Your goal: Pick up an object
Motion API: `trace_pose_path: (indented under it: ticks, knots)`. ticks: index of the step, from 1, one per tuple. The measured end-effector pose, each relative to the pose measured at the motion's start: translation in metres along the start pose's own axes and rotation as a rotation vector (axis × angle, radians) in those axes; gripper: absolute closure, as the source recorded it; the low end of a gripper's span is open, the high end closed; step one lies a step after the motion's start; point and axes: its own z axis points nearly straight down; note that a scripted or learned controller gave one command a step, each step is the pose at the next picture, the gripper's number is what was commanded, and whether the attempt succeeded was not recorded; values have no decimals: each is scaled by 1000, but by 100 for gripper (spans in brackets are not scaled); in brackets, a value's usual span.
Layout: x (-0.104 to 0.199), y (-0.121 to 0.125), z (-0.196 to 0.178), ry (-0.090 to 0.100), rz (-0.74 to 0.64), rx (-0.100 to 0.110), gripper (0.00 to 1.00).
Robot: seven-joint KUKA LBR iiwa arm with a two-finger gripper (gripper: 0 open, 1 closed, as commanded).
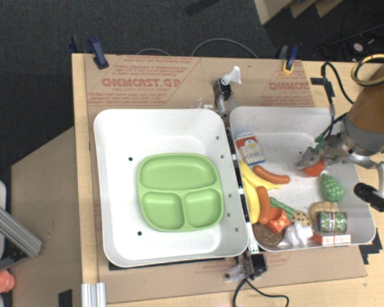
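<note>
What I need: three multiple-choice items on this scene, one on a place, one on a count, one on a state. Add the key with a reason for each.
1. Where does the green tray lie?
A. In the left bin
B. In the right bin
C. On the dark floor

2. How many compartments has the green tray?
A. Two
B. Three
C. Five

3. How does the end effector stand?
A. Raised high over the left bin
B. Parked off the bench
C. Low in the right bin, at a red object

Key:
1 A: the green tray sits in the middle of the left bin.
2 B: it has one wide compartment above and two smaller ones below.
3 C: the end effector is down in the right bin, right at the red object.
</note>
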Motion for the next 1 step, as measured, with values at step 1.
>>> trace_pose_path:
  ticks: [1]
  knots:
    - [120, -17, -56, 6, -11, 2, 100]
